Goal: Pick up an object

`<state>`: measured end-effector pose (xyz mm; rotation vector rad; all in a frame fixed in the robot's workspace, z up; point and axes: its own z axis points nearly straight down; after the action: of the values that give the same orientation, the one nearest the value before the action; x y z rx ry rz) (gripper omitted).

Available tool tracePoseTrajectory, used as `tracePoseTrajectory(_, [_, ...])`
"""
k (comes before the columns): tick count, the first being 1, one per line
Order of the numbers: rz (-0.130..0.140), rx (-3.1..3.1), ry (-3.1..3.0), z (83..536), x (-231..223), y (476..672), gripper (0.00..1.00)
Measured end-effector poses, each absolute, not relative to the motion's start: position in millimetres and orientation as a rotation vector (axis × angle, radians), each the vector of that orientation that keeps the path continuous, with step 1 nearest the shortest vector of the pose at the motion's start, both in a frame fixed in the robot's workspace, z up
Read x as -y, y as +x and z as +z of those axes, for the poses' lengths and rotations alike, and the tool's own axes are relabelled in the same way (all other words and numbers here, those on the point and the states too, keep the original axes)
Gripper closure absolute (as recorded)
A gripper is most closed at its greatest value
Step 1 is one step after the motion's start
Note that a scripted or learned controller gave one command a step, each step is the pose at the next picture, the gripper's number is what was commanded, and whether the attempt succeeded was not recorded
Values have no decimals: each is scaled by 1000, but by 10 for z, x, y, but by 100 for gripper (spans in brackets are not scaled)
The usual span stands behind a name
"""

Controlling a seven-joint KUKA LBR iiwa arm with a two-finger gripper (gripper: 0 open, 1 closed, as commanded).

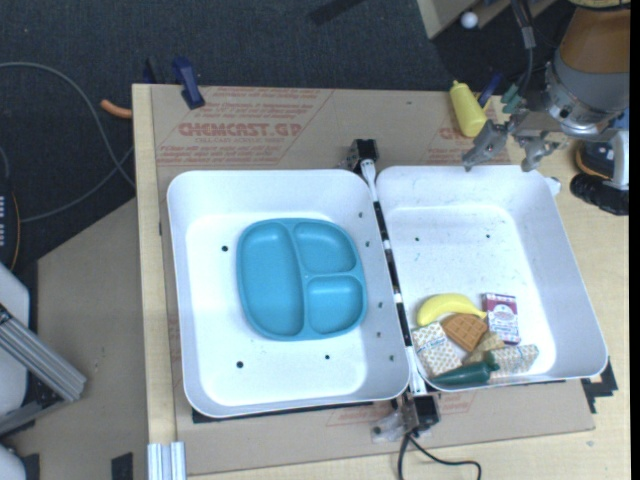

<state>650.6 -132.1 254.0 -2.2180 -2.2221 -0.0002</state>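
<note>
**Above right bin's far edge: gripper empty, pile at near corner**

Above the far rim of the right bin (560, 208), gripper (512, 148) hangs with fingers spread, nothing between them. Targets cluster in the near corner: banana (447, 307), red carton (501, 316), green pepper (464, 373), waffle (464, 330). Left bin (200, 368) has a blue tray (300, 276). Best bet: the banana on the pile's open edge; descend vertically, straddle its narrow width.
</note>
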Motion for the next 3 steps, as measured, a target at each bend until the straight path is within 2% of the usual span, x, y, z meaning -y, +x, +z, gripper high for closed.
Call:
tracePoseTrajectory(1, [-2,2224,-2225,3173,1774,6669,0])
tracePoseTrajectory(2, [0,2223,-2220,2434,932,6547,0])
tracePoseTrajectory(3, [0,2223,-2226,2904,1991,6666,0])
